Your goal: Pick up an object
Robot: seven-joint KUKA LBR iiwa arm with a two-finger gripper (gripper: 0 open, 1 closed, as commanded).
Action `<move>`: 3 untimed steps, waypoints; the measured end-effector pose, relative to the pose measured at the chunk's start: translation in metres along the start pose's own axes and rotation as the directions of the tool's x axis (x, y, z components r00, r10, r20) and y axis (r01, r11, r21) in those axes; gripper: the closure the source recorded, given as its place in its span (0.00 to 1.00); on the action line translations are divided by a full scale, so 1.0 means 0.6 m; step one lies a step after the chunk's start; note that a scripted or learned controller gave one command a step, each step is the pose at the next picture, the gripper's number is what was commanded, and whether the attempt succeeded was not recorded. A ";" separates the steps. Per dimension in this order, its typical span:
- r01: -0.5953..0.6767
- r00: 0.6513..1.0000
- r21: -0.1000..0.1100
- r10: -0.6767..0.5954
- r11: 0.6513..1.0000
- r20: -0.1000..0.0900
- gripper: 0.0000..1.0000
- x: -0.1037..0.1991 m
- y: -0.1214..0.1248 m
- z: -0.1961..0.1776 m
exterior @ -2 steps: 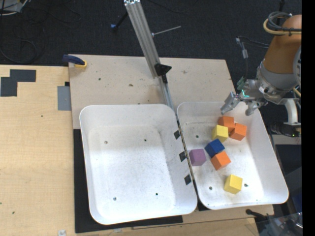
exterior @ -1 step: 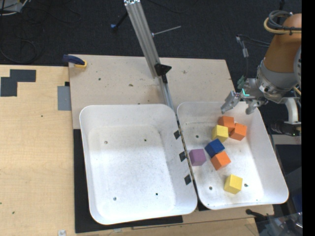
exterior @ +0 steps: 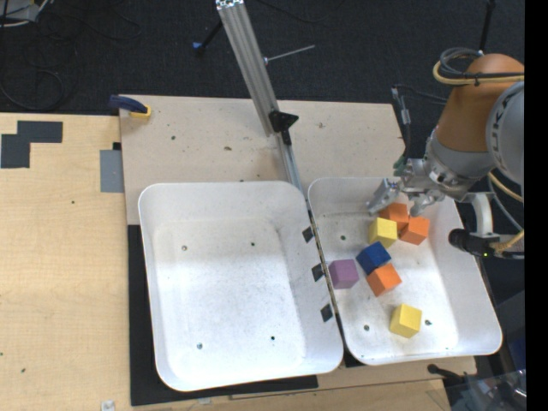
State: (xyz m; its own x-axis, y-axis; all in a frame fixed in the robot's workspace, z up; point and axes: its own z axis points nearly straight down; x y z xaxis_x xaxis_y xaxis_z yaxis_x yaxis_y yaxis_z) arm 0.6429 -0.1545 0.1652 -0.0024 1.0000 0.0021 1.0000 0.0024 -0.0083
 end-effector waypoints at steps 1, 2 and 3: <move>-0.002 1.000 -0.016 0.002 1.000 0.011 0.00 -0.008 -0.004 0.088; -0.003 1.000 -0.024 0.004 1.000 0.008 0.00 -0.007 0.002 0.080; -0.005 1.000 -0.028 0.005 1.000 0.010 1.00 -0.010 0.003 0.061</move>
State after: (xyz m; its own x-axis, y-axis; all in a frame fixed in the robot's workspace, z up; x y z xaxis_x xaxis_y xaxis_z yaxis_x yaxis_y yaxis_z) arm 0.6445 -0.1602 0.1283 0.0029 1.0000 -0.0081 0.9998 -0.0027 0.0200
